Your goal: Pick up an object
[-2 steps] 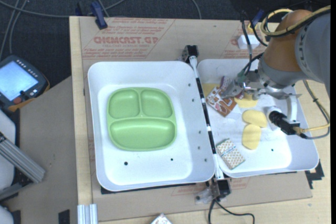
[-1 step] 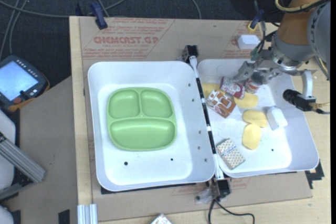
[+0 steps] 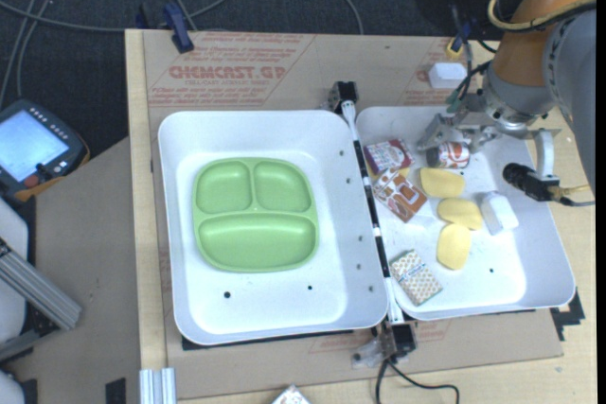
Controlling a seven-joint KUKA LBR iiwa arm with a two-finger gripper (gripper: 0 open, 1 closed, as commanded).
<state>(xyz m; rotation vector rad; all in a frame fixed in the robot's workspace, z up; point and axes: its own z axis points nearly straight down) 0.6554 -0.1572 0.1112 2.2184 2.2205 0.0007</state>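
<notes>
Camera view from above the bench: I count two shallow white bins side by side on a brown cardboard-covered top, one green tray, and seven loose items.

My left bin [image 3: 180,203] holds a single thing, a smooth green plastic divided plate [image 3: 256,213] with three compartments, two small ones above a wide one, lying flat near the bin's middle.

My right bin [image 3: 540,270] holds the rest. I make out three pale yellow, rounded, smooth pieces [image 3: 454,246], stacked in a loose column from the bin's centre downward, each close to or touching the next. Just left of them lie two crinkled red-and-white printed packets [image 3: 400,194], one near the bin's upper left and one just below it. A third patterned packet [image 3: 417,277], flat and rectangular, sits near the lower left corner. A small white block [image 3: 499,213] rests just right of the yellow pieces.

The gripper [image 3: 453,147] hangs over the upper part of the right bin, with the grey arm and its orange band [image 3: 544,14] reaching in from the right. A small red-and-white object [image 3: 454,154] sits right at the fingertips, touching or just beside the topmost yellow piece. I cannot tell from this angle whether the hand is open, closed, or gripping anything.
</notes>
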